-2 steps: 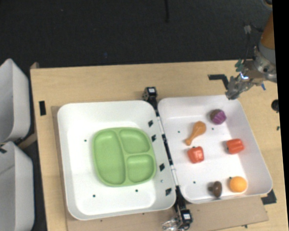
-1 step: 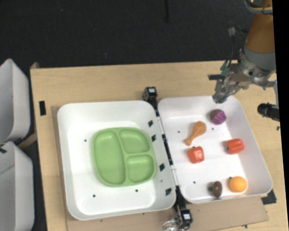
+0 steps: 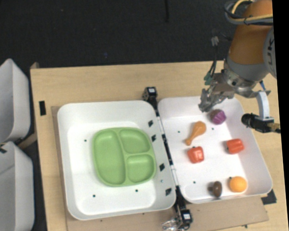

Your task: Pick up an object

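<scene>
The right bin (image 3: pixel 181 176) holds several small things: a purple round piece (image 3: pixel 217 116), a tan drumstick (image 3: pixel 195 132), a red block (image 3: pixel 196 155), a red-orange block (image 3: pixel 235 145), an orange ball (image 3: pixel 237 184) and a dark brown piece (image 3: pixel 216 189). My gripper (image 3: pixel 208 103) hangs over the bin's back part, just up and left of the purple piece. I see nothing held in it, and whether its fingers stand open or shut is not clear from this angle.
The left bin (image 3: pixel 80 191) holds a green divided plate (image 3: pixel 123 155). Small black clamps (image 3: pixel 150 93) sit along the seam between the bins. The grey arm with its orange band (image 3: pixel 249 28) comes in from the upper right.
</scene>
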